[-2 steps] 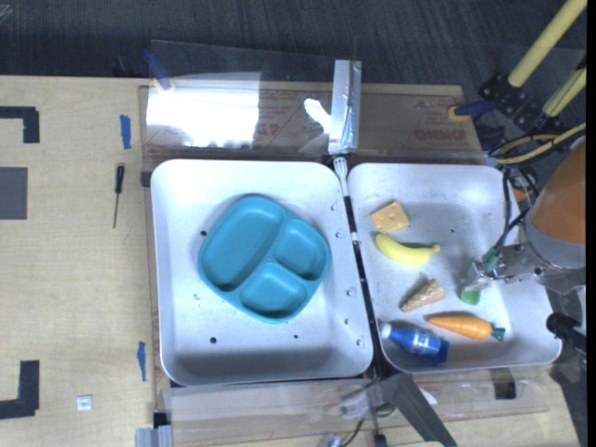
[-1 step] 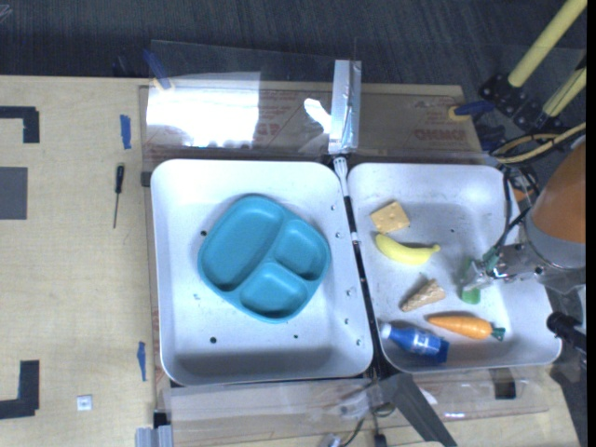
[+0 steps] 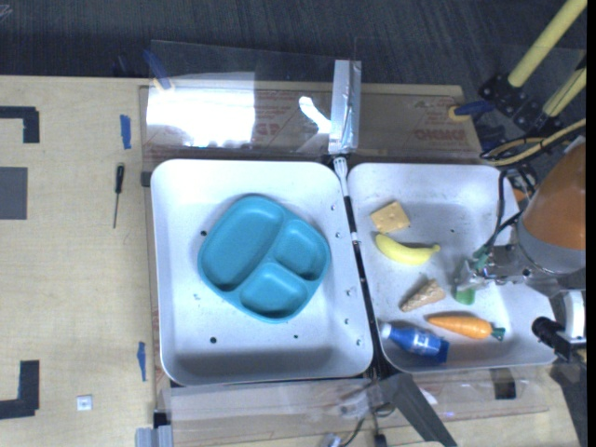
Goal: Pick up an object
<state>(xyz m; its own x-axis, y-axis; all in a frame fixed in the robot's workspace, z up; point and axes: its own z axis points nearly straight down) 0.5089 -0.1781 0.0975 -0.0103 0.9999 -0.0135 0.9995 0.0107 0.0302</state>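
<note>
Showing red print, unreadable, cardboard (image 3: 400, 124) behind bins (image 3: 177, 250).

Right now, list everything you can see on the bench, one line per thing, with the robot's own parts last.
bins: two, white, side by side on the bench
divided plate: one, blue, in the left bin
cheese wedge: one, pale yellow, top of the right bin
banana: one, yellow, right bin, below the cheese wedge
bread slice: one, tan, middle of the right bin
carrot: one, orange with a green tip, right bin near the front
can: one, blue, lying on its side at the right bin's front left
screwdriver: one, dark, on the bench left of the bins
arm: one, grey with an orange band, over the right bin's right side
gripper: one, low over the right bin, a green piece at its tip
</note>
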